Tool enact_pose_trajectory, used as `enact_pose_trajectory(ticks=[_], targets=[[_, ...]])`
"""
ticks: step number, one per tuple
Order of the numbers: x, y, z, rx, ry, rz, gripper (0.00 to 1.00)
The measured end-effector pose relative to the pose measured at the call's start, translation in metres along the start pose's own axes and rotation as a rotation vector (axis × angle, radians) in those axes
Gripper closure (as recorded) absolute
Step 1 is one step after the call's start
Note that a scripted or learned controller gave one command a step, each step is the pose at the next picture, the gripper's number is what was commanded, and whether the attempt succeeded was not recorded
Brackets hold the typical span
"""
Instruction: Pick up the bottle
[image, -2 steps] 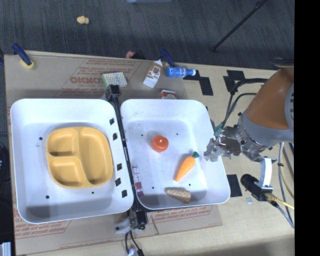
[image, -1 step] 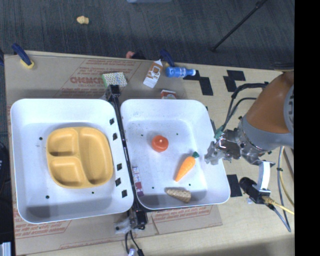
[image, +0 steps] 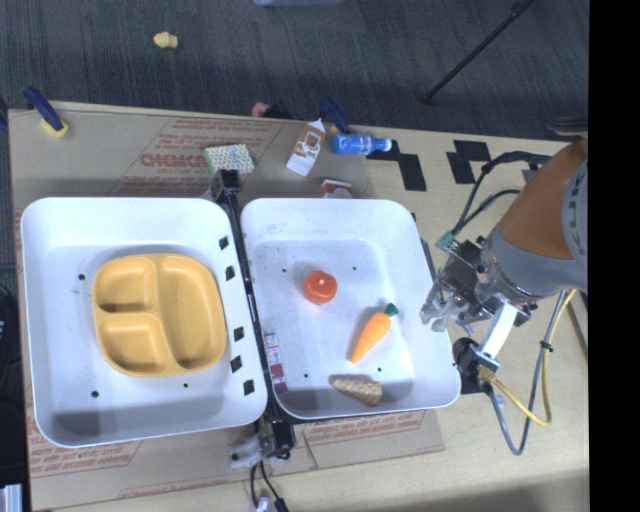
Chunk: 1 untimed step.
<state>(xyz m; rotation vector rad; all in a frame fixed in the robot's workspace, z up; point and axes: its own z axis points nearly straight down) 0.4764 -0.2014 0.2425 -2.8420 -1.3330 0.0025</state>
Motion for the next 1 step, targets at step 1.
enact_pose_trajectory(ticks=[1], targets=[[0.0014, -0.0012, -0.0055, 0.001, 0.000, 0.343, 1.00]])
